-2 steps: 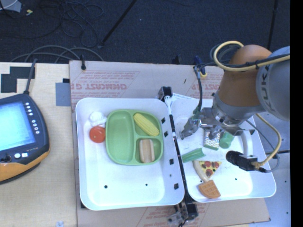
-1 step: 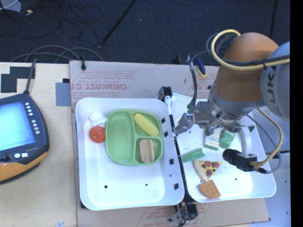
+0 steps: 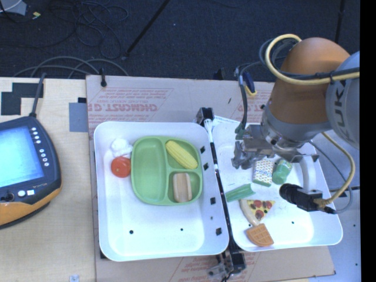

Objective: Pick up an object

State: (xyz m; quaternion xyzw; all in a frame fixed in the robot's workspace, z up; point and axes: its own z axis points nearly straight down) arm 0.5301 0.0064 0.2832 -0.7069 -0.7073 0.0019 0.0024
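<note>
Fig.: bench seen from above, listed near to far. Front of the view-right bin (image 3: 305, 228): an orange-brown wedge (image 3: 259, 235) is lying flat on the white floor. A pizza slice (image 3: 258, 207) is lying just behind it, tip pointing toward the wedge. Next, a long green piece (image 3: 239, 191) is lying at a slant near the divider between the bins, just beside the slice. Behind these, approx. mid-bin, a dotted packet (image 3: 263, 171) is standing tilted w/ a small green can (image 3: 281, 171) touching its right side. The gripper (image 3: 242, 160) is hanging over this same bin, just left of the packet and behind the green piece. Whether it is spread or pressed together cannot be told, and nothing is showing as held. The candidate objects for pick-up are thus all sitting in the bins, the packet and can being closest to the gripper. In the view-left bin (image 3: 153, 228), a green divided plate (image 3: 154, 169) is occupying the middle. It is carrying a bun (image 3: 181, 187) in its near compartment and a corn cob (image 3: 181, 154) in the far one. A red tomato (image 3: 121, 167) is resting against the plate's left rim, w/ a white lump (image 3: 120, 146) just behind it. Far left, off the bins, a pendant w/ a lit screen (image 3: 23, 163) is lying on the bench.
</note>
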